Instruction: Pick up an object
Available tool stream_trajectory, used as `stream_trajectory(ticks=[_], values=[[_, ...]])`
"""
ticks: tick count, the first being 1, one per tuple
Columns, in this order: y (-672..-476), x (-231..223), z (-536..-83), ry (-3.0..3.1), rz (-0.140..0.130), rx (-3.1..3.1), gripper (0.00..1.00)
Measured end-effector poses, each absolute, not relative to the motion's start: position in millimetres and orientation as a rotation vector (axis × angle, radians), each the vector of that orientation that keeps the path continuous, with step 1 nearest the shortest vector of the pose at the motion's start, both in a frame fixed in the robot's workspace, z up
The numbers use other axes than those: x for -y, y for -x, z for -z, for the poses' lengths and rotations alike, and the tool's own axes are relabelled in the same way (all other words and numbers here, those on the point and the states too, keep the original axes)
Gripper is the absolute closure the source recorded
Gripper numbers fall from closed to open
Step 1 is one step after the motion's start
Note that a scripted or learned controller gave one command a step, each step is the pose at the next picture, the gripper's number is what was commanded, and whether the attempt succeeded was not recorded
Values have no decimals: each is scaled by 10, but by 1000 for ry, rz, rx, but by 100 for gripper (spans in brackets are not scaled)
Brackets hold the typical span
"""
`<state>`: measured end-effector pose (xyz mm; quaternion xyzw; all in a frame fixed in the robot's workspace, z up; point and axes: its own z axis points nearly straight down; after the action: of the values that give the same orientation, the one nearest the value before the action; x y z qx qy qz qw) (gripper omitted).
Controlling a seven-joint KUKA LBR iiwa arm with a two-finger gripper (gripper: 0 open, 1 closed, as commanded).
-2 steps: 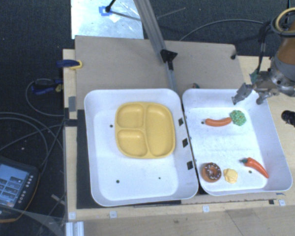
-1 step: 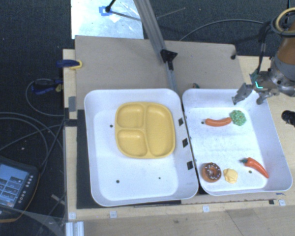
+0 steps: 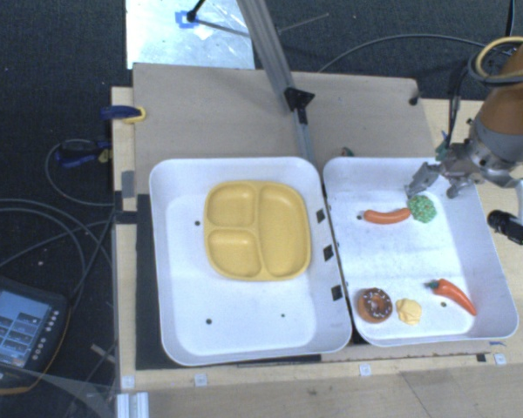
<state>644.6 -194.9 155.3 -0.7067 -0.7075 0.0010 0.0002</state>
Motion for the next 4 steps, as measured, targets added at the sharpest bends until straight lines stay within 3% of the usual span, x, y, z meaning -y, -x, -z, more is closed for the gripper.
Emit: stream_trajectory(ticks=[2, 3, 4], values=[[-6430, 1980, -923, 2223, 1, 2228, 0], [-6437, 1978, -1037, 2223, 3, 2230, 100], [-6489, 2037, -1674, 2224, 7, 2230, 100]])
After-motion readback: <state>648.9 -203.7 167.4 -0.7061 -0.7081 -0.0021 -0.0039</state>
